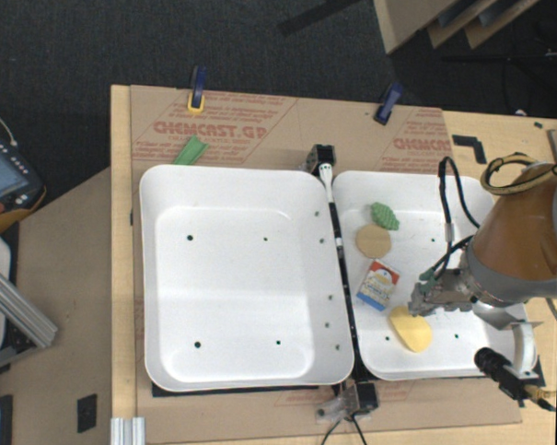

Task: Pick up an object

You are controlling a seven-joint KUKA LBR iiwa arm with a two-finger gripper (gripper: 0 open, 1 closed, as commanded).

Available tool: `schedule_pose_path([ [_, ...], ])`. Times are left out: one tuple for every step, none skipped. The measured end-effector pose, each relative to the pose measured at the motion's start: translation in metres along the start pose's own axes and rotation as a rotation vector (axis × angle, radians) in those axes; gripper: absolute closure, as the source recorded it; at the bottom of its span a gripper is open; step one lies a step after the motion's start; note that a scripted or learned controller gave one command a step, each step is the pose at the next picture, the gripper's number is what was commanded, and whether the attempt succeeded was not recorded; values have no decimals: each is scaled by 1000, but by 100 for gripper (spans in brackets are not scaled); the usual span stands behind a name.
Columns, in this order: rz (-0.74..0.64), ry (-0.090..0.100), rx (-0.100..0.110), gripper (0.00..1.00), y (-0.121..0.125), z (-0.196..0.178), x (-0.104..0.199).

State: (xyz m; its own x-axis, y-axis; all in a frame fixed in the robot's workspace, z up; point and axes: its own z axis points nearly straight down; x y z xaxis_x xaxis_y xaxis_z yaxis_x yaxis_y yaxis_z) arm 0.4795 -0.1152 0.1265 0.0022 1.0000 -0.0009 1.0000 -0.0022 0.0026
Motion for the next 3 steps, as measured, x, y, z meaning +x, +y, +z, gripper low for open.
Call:
schedule_pose_path([
  [-11, 1, -17, 100, 38, -143, 53],
  [-6, 4, 6, 100, 1, -143, 81],
  [-10, 3, -1, 100, 0, -159, 146],
])
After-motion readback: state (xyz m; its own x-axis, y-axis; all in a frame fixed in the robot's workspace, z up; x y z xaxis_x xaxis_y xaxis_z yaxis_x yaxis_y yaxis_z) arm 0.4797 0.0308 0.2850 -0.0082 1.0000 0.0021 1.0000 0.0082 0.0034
